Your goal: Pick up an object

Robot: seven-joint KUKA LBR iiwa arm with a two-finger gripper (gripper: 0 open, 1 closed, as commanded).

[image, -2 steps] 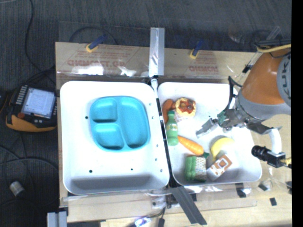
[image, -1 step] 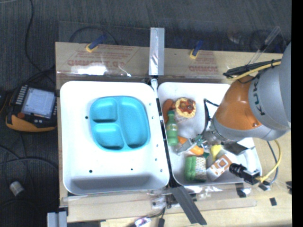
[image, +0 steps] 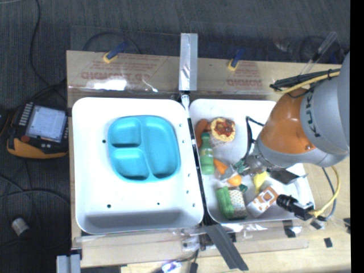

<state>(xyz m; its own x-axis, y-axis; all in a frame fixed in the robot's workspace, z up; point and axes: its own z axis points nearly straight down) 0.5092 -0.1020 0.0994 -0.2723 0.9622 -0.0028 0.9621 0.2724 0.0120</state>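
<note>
Pincer (image: 243, 167) hangs low in the right bin (image: 259, 108) among the toys (whether spread or pinched I cannot tell). Just left lies an orange piece (image: 220, 166), below it a green block (image: 226, 202), up-left a pizza (image: 223, 129). Far left, a blue tray (image: 143, 147).

you see two bins side by side: the left bin (image: 85, 152) holds a divided tray (image: 143, 147), the right bin (image: 267, 108) a cluster of small items (image: 227, 175), the arm (image: 307, 129) above them.

Wooden bench (image: 142, 67) on dark carpet (image: 34, 38), cables trailing.
</note>
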